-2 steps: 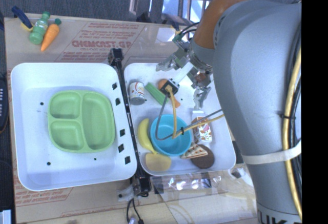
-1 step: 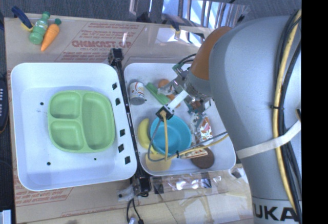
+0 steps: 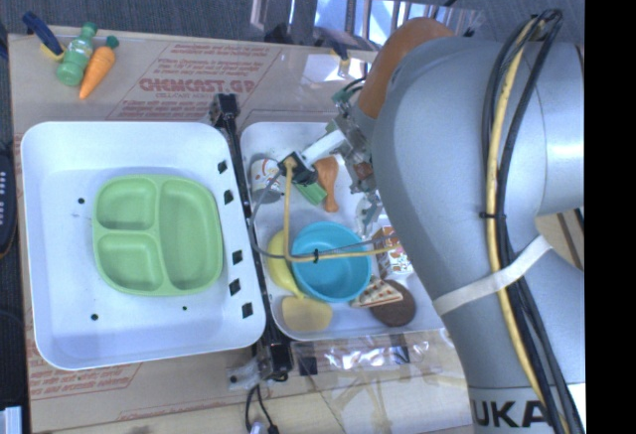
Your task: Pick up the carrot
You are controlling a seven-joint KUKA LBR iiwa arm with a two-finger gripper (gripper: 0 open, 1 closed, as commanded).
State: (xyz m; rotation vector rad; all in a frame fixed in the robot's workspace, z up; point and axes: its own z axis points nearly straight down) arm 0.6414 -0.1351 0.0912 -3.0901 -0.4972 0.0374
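Note:
An orange carrot (image 3: pixel 328 174) with a green leafy end (image 3: pixel 311 192) lies in the right bin (image 3: pixel 260 139), near its back middle. My gripper (image 3: pixel 346 162) hangs right over that spot, reaching in from the right, and the wrist hides its fingers. The carrot's right end meets the gripper's body, and I cannot make out whether it sits between the fingers. A second toy carrot (image 3: pixel 96 72) lies outside the bins on the bench's far left corner.
The right bin also holds a blue bowl (image 3: pixel 333 263), a banana (image 3: pixel 280 268), a pale yellow piece (image 3: pixel 306 314), a brown wedge (image 3: pixel 389 302) and a small round metal item (image 3: pixel 263 170). A green divided plate (image 3: pixel 159 233) lies in the left bin (image 3: pixel 60 149). A green bottle (image 3: pixel 74 61) lies beside the outer carrot.

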